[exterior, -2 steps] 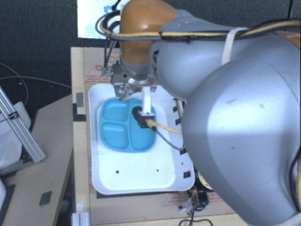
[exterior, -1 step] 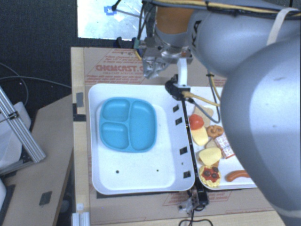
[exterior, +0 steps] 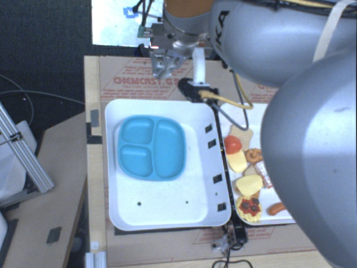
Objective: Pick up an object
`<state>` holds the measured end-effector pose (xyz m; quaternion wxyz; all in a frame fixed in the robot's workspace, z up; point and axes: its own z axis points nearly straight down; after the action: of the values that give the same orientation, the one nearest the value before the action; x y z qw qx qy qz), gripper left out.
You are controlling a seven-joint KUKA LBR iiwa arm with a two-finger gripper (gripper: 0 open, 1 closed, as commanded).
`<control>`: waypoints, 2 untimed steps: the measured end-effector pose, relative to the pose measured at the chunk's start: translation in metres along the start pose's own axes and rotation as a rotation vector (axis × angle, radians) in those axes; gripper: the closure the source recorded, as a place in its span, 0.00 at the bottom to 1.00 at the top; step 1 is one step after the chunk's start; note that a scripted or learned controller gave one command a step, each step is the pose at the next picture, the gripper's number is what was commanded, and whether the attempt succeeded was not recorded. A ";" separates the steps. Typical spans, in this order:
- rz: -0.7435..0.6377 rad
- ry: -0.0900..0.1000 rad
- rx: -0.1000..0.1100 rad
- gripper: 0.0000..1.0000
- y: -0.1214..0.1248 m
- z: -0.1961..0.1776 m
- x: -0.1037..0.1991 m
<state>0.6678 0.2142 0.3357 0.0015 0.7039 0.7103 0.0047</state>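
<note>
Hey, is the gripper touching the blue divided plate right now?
Apart. In the camera view the gripper sits up past the far rim of the left bin, while the blue plate lies inside it, bare white floor between them.

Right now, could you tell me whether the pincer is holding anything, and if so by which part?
Nothing is seen held. The pincer hangs over the cardboard beyond the left bin, away from the blue plate and toy food.

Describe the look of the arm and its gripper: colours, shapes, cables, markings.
The arm has fat, rounded, glossy grey links, with an orange band above the wrist and part of a dark printed letter on the grey shell beside it. A pale strap crosses one link. Dark cables hang near the wrist. The gripper is small, metallic grey, with two narrow fingers.
</note>
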 end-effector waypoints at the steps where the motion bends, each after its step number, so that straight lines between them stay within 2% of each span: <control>1: 0.003 -0.007 0.020 1.00 -0.003 0.149 0.014; 2: 0.008 -0.004 0.011 1.00 -0.110 0.108 0.002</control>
<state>0.5585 0.2154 0.2269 -0.0013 0.7066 0.7076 -0.0006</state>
